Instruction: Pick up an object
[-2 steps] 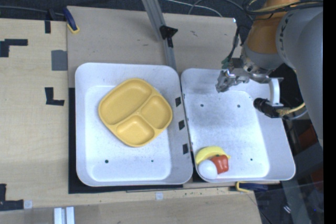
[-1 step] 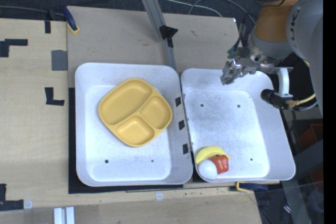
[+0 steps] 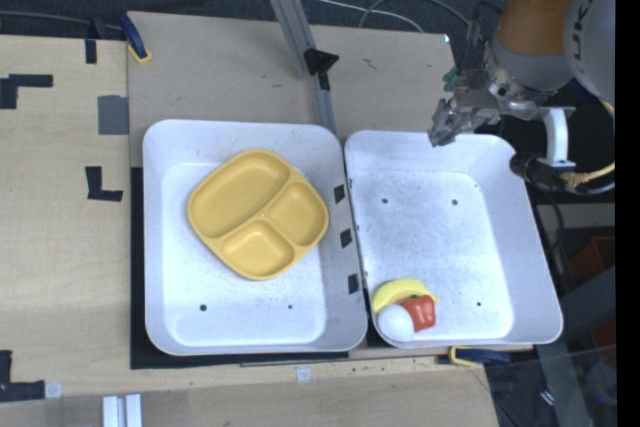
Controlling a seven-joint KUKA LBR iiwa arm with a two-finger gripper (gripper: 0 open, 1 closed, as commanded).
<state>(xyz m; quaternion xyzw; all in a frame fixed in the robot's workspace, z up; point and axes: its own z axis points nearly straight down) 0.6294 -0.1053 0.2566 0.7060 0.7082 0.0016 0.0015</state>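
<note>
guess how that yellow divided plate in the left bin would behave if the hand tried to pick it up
The yellow divided plate looks like moulded plastic, so probably stiff and light. It lies flat in the left bin, so its low rim may be hard to grip, and its smooth surface could slip. If pushed, it would likely slide, not roll.

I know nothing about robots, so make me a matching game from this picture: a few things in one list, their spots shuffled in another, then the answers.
Things:
1. yellow three-compartment plastic tray
2. cluster of small toy foods, yellow, white and red
3. grey robot gripper
4. orange band on the arm

Places:
A. near left corner of the right white bin
B. top right of the view
C. middle of the left white bin
D. over the right bin's far rim

Pairs: 1-C, 2-A, 3-D, 4-B
</note>
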